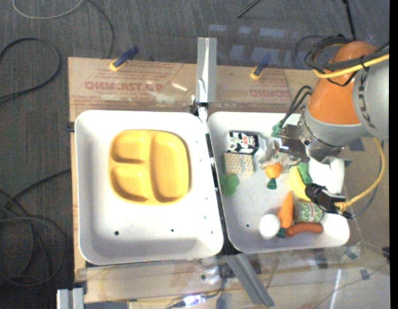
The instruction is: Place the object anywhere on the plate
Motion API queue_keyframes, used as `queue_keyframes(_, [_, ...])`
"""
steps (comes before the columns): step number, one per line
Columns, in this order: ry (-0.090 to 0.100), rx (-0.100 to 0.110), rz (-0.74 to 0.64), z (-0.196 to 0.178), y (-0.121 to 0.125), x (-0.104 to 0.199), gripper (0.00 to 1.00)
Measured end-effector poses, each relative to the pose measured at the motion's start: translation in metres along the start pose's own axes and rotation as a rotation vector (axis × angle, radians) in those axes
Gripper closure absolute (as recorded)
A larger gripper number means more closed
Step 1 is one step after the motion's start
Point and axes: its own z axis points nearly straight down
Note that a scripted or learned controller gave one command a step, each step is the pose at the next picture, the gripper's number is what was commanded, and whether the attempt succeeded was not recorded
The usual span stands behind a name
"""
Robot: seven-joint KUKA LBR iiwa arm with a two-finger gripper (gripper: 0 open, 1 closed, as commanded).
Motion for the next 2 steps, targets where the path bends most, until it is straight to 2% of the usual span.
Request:
queue_keyframes(1, [0.002, -0.001, -0.122, -0.088, -0.013, 0.045, 1.00])
queue_keyframes(2, [0.004, 0.000, -0.249, 0.005, 0.012, 0.127, 1.00])
